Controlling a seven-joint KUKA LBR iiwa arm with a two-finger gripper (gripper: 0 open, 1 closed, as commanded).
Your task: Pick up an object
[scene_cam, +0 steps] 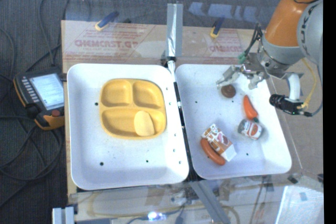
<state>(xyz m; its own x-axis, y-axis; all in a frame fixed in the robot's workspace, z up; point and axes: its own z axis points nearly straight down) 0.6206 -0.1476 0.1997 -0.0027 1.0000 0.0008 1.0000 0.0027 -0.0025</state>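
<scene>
The gripper [242,75] hung over the far part of the right bin [283,162], its jaws spread apart and holding nothing. A small brown round object [228,91] lay on the bin floor just near of the jaws, with a carrot [250,107] to its right. Nothing was lifted yet; the descent, the closing and the lift all remained

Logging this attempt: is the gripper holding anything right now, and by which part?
Nothing is held. The gripper is open above the right bin, with the small brown round object lying just below its fingers, ungrasped.
</scene>
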